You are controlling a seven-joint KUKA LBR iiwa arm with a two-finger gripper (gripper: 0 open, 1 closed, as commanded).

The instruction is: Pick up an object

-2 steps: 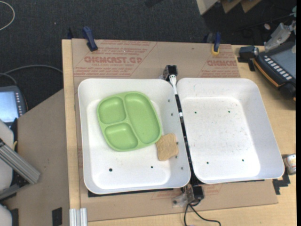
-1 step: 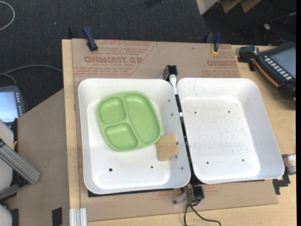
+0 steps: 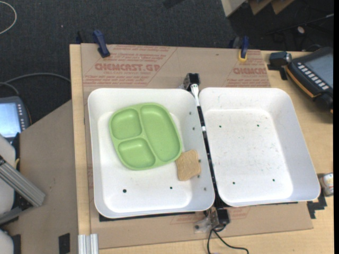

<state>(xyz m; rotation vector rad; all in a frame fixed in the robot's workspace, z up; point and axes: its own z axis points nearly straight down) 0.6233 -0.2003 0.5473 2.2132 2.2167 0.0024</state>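
Two things wait in the left bin (image 3: 100, 142).
The green plate (image 3: 144, 136) lies flat in the middle, the tan sponge (image 3: 188, 165) touching its corner, both open from above for easy picking.

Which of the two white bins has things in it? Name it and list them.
The left bin. It holds a green divided plate and a tan sponge-like square touching the plate's lower right edge. The right bin shows just dark specks on its floor.
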